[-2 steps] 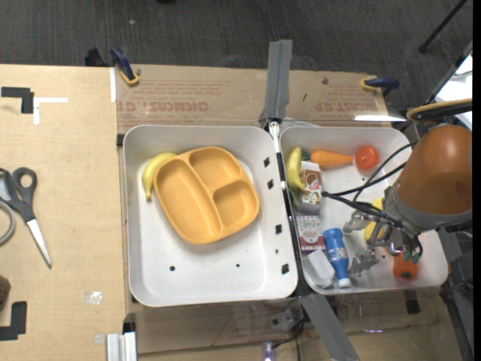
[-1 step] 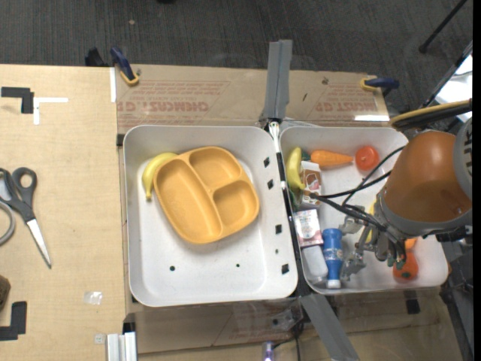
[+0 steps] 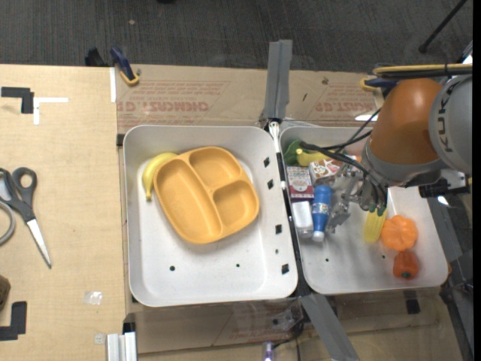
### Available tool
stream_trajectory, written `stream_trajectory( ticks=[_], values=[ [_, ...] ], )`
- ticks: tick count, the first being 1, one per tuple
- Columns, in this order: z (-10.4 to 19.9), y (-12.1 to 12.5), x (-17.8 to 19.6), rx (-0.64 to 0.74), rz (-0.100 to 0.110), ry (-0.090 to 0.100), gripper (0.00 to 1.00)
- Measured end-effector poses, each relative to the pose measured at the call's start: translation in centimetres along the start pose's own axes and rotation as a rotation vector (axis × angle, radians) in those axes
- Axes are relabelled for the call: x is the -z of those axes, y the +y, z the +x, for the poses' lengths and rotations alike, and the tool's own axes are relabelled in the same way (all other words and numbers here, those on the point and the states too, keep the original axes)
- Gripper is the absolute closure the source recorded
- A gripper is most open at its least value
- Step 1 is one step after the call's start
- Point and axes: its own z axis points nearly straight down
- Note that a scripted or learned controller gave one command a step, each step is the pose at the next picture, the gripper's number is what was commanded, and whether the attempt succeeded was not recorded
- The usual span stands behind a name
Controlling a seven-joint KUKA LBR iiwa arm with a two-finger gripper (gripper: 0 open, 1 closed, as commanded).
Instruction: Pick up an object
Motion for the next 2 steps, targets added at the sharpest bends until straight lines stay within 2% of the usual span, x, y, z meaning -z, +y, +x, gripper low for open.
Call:
stream_trajectory(
  ticks=[1,2],
  values=[
    [-1.7,1.1,-0.2,0.034,0.014,0.017,0.0],
    [-5.7,0.1,-0.5,-0.032,0.006,0.12,0.0]
  ],
)
